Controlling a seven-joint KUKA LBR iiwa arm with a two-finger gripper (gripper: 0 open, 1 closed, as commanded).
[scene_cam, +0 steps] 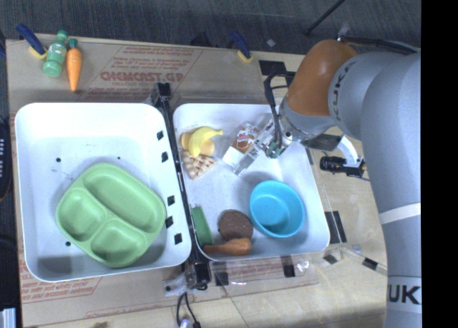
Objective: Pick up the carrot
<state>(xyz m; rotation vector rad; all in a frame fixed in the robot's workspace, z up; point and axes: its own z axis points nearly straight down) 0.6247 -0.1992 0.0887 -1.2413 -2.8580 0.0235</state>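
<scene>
An orange carrot lies along the front wall of the right bin, just below a brown round piece. A second toy carrot lies outside the bins on the bench at the far left, next to a green bottle. My gripper hangs low in the upper middle of the right bin, beside a small red-and-white item. It is well behind the bin's carrot, and I see nothing held in it.
The right bin also holds a yellow banana, a waffle piece, a blue bowl and a green piece. A green divided plate lies in the left bin.
</scene>
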